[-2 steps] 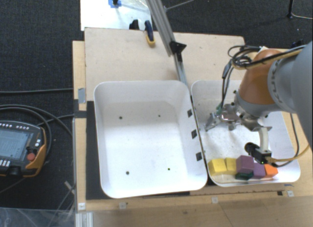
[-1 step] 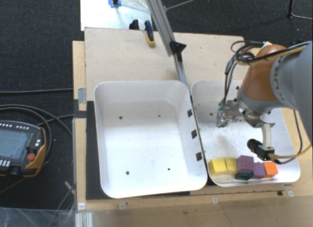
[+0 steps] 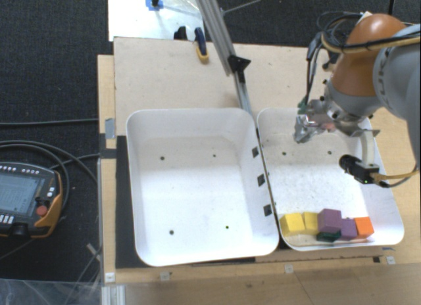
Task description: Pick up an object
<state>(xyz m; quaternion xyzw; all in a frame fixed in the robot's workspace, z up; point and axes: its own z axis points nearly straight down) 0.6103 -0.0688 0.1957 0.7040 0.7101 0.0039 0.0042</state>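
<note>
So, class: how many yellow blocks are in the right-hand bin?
2. Both lie side by side along the near wall of the right bin: one yellow block at the row's left end, the other yellow block touching it, next to the purple block. Others could be hidden behind.

Lower right of the frame: two yellow foam blocks (image 3: 292, 223), a purple block (image 3: 330, 218), a dark green block (image 3: 327, 236) and an orange block (image 3: 364, 226) against a speckled white plastic bin (image 3: 316, 172); pale tan wooden tabletop (image 3: 158, 73)

You see a pale wooden bench (image 3: 164, 73) on dark carpet (image 3: 52, 47), a teach pendant (image 3: 26, 198) lying beyond its left edge.
</note>
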